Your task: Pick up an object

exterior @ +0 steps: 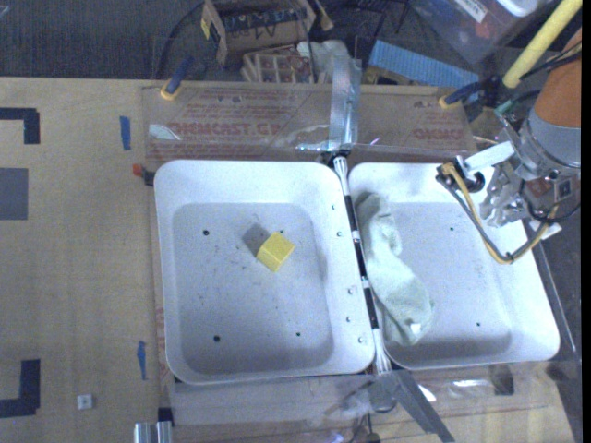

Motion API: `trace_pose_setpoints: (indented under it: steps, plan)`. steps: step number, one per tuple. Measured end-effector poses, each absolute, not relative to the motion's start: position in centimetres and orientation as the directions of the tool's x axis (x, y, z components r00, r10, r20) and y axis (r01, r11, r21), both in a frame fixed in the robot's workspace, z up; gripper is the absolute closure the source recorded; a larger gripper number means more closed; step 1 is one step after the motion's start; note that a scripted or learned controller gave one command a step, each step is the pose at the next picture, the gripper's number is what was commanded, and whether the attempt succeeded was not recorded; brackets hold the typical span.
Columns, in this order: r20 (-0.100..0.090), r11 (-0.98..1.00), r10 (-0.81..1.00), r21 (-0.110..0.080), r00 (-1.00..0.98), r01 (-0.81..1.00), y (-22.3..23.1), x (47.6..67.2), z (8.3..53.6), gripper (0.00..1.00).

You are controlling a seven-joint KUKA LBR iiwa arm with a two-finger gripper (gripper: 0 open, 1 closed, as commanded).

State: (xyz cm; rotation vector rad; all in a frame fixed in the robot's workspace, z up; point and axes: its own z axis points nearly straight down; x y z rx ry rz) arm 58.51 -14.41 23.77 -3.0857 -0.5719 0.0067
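Yellow block [275,251] near the middle of the left bin [185,187], touching a grey block [256,238] at its upper left. Pale cloth [392,275] along the right bin's [480,335] left wall. Gripper [506,203] above that bin's upper right; grip state not discernible

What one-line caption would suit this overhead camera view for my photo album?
Robot claw poised over the right bin holding a pale cloth, while a yellow block waits in the left bin.

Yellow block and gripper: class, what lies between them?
In the camera view, between yellow block and gripper: the bins' shared rim and a pale green cloth.
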Motion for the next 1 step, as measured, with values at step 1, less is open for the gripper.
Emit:
trace_pose_setpoints:
  steps: [1]
  plan:
    - [-0.004, -0.976, 0.216, -0.004, 0.976, 0.216, -8.83, 54.74, 21.15, 1.00]
